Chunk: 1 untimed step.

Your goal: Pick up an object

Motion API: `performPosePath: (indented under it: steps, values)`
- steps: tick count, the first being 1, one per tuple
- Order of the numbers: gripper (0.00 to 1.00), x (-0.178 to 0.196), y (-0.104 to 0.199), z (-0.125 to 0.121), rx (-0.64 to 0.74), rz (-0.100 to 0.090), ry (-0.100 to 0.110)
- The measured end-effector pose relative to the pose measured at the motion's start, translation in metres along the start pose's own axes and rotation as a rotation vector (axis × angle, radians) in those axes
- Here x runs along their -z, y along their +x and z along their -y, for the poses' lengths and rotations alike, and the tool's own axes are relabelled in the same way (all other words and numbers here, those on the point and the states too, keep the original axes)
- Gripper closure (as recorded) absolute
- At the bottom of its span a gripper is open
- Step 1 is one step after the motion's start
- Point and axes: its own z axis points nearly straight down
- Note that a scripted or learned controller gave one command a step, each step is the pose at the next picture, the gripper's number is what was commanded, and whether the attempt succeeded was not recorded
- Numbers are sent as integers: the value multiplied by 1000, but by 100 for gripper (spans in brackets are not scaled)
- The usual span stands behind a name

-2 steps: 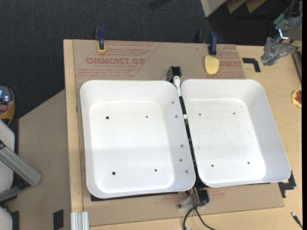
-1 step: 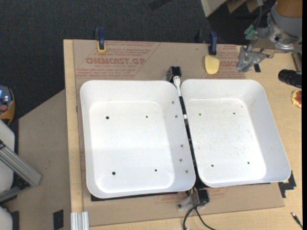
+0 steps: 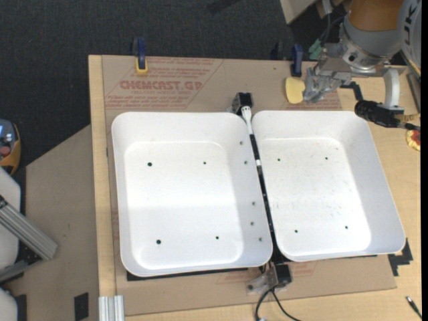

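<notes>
Two bins [image 3: 134, 179] on desk [image 3: 100, 112]; hand [image 3: 315, 93] past right bin's far edge, just beside yellow object [image 3: 293, 90] lying on desk; can't tell if hand's clenched or released

On my surface [image 3: 107, 112], behind the left bin [image 3: 127, 179], I read red print: "CHEMCAST GP", with smaller lines unreadable.
</notes>
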Motion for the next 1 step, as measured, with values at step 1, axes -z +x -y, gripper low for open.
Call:
performPosePath:
  steps: [1]
  values:
    - [100,42,-8,23,-4,2,-8]
